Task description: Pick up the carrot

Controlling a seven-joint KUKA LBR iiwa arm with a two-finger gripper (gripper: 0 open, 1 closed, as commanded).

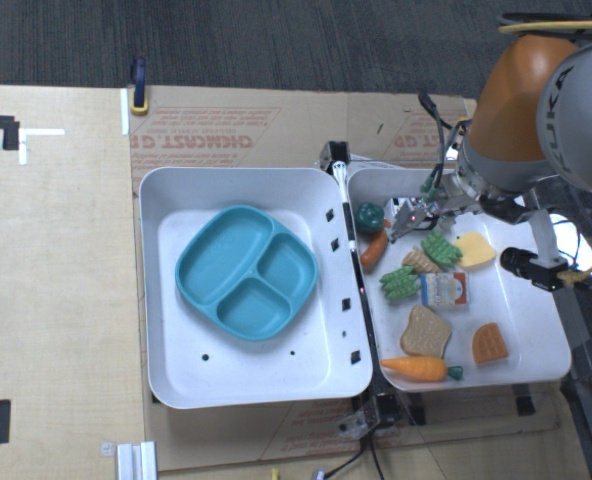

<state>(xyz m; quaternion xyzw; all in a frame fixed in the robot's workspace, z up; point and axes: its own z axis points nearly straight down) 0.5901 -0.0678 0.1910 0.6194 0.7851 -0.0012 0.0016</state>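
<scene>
the carrot lies at the near edge of the right bin, its long axis running left to right. the gripper hovers well away at the far left corner; whether it's spread or pressed together, i cannot tell.

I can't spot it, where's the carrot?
The carrot lies in the right bin, against its near rim, just below the bread slice.

We see the carrot — orange with a small green tip — lying flat along the right bin's near edge, tip pointing right.
</scene>
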